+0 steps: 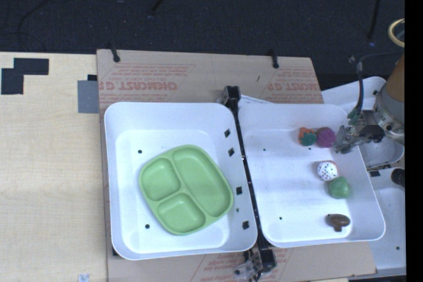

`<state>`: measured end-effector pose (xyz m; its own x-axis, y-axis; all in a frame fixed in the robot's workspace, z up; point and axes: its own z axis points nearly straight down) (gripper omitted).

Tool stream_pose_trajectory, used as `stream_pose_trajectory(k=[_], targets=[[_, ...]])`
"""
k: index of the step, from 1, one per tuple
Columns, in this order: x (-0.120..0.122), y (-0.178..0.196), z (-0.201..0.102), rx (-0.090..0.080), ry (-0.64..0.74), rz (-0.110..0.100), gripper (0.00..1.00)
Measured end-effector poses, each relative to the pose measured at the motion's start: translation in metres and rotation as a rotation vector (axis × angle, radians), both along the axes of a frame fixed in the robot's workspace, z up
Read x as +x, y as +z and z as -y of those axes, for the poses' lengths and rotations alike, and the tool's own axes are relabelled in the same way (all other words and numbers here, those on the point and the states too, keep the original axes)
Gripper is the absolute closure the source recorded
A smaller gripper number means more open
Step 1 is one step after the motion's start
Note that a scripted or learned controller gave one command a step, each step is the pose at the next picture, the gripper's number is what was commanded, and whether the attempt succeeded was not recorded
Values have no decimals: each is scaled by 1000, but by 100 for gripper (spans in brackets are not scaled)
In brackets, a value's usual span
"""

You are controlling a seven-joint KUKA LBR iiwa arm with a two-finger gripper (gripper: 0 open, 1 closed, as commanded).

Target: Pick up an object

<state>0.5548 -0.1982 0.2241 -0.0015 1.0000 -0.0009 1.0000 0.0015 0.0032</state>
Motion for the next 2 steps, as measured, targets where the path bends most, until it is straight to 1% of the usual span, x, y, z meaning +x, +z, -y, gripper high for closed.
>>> stream_pose_trajectory(k=[1,2], targets=[[0,14,1,1,0,-3,100],[-11,2,-52,4,2,-8,100]])
